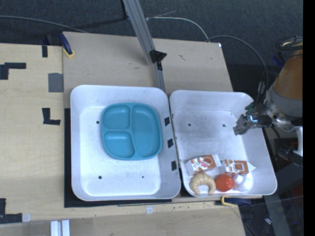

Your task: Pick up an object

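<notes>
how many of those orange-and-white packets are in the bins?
2, both in the right bin, near its front. One packet lies just above the croissant; the other packet lies to its right, above the red ball. More could be hidden under that cluster.

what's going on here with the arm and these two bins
A robot arm reaches in from the right, its claw over the right bin, near that bin's right wall. It holds nothing yet. The things to pick lie clustered at the bin's near edge: a croissant, a red ball and two small packets. The left bin holds a blue divided plate.
</notes>
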Tool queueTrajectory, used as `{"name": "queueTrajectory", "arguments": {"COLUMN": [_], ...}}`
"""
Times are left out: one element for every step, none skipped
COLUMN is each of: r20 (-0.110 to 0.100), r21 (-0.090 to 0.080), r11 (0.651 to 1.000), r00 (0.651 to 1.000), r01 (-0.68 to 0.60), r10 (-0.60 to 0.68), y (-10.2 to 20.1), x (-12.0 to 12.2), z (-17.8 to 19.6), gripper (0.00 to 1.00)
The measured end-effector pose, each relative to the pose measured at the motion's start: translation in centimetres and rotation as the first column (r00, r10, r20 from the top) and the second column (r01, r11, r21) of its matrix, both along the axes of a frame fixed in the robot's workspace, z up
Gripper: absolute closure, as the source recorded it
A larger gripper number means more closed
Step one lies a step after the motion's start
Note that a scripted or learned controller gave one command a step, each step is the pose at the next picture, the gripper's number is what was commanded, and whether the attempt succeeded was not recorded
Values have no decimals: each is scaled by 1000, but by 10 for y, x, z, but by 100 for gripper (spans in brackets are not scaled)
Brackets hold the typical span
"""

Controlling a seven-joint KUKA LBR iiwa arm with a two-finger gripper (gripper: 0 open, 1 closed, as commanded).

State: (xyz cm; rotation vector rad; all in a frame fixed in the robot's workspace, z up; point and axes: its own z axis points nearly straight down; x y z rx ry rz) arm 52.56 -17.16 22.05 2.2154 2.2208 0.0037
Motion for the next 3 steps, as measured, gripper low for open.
{"name": "queueTrajectory", "arguments": {"r20": [-4,-5,-5], "r21": [2,4,4], "r11": [1000,1000,1000], "r00": [1000,1000,1000], "r01": [1,-5,-5], "r10": [-1,5,5], "y": [0,57,109], "x": [1,9,15], "z": [14,22,28], "gripper": [100,100,100]}}
